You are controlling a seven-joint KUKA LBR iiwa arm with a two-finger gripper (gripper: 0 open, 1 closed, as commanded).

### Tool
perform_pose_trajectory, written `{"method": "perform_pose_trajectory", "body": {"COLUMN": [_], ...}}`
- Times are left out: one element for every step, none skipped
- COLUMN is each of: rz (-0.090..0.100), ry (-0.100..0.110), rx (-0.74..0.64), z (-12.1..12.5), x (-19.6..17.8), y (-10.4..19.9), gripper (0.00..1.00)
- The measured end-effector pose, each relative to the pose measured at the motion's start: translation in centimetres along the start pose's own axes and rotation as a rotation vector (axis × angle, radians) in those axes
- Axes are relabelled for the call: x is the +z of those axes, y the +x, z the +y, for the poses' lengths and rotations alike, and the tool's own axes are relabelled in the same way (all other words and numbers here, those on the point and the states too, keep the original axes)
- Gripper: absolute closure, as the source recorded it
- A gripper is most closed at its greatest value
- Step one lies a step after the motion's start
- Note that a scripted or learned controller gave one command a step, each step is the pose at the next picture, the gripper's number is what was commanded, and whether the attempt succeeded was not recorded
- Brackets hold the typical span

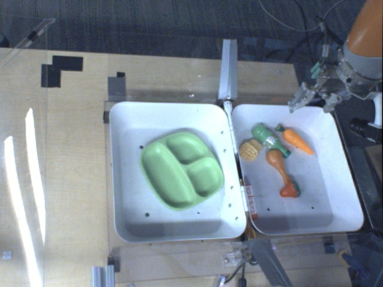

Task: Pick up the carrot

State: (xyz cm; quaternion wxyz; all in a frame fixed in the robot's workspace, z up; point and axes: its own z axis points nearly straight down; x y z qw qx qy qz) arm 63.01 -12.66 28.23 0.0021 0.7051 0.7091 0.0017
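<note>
Carrot [297, 140], orange and tapered, lay in the right bin [344, 160], below and just left of the jaws [314, 94], which hung empty, their opening indiscernible. Probably light, rigid, smooth plastic; grip across the thick middle.

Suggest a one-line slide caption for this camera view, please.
Gripper poised above the right bin's far rim, the carrot lying untouched below.
</note>
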Motion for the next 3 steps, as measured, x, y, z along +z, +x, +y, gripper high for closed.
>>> {"method": "perform_pose_trajectory", "body": {"rz": [0.000, 0.000, -0.001], "ry": [0.001, -0.005, -0.004], "rx": [-0.157, -0.159, -0.233], "z": [-2.3, -2.0, -1.3], "x": [17.8, 16.5, 6.5], "y": [-2.2, -2.2, 3.3], "gripper": [0.00, 1.00, 1.00]}}
